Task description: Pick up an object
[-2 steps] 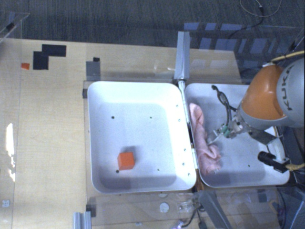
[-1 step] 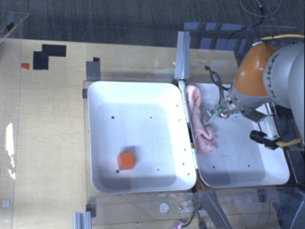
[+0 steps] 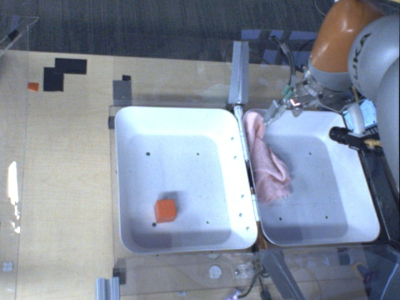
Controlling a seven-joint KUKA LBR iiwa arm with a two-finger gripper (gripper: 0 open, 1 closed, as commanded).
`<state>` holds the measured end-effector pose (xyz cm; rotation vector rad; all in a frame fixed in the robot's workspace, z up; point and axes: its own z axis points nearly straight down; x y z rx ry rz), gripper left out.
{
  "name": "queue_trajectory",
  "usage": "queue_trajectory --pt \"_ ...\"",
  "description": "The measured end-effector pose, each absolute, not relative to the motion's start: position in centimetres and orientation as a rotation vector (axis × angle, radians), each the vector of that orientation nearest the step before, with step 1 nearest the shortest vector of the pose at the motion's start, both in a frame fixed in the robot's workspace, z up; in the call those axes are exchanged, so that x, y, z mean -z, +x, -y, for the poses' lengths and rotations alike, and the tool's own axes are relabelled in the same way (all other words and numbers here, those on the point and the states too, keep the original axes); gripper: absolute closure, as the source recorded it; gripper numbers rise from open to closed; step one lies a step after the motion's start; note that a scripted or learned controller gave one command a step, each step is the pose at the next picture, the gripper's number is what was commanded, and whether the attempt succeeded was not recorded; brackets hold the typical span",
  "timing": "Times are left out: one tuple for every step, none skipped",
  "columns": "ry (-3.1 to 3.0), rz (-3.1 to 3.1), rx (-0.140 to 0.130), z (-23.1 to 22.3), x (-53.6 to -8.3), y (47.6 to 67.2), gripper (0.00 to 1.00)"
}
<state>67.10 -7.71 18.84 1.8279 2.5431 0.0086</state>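
**Ana:** Nearest the camera, on the bench's (image 3: 62, 186) front edge between the two bins, sits some clear and metal hardware (image 3: 240, 274), too small to identify. What's in the left bin (image 3: 181, 120)?

**Ben:** One orange cube (image 3: 165, 210), lying in the front-left part of the floor, well apart from every wall except the front slope, which it is near.

**Ana:** And the right bin (image 3: 350, 230)?

**Ben:** A pink cloth (image 3: 265, 161), crumpled lengthwise along the bin's left wall. Its upper end lies against the wall by the back-left corner; its lower end spreads onto the floor about halfway toward the front.

**Ana:** Where is the arm (image 3: 369, 42)?

**Ben:** Over the right bin's back edge. The gripper (image 3: 278, 108) points down and left, its tip just beside the cloth's upper end.

**Ana:** Is it grasping the cloth?

**Ben:** I can't tell. The tip is small and blurred, and whether it touches the cloth or how it is set isn't clear.

**Ana:** Any writing?

**Ben:** Dark letters on the grey arm housing at the upper right, "KU" legible, the rest cut off. Nothing readable elsewhere.

**Ana:** Other marks on the bench?

**Ben:** Black stepped shapes (image 3: 62, 72) near the back-left corner, with a small orange square (image 3: 33, 87) beside them.
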Motion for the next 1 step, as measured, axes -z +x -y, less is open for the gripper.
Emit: queue_trajectory --pt "1.602 -2.689 -0.009 4.59 -25.94 66.98 0.00"
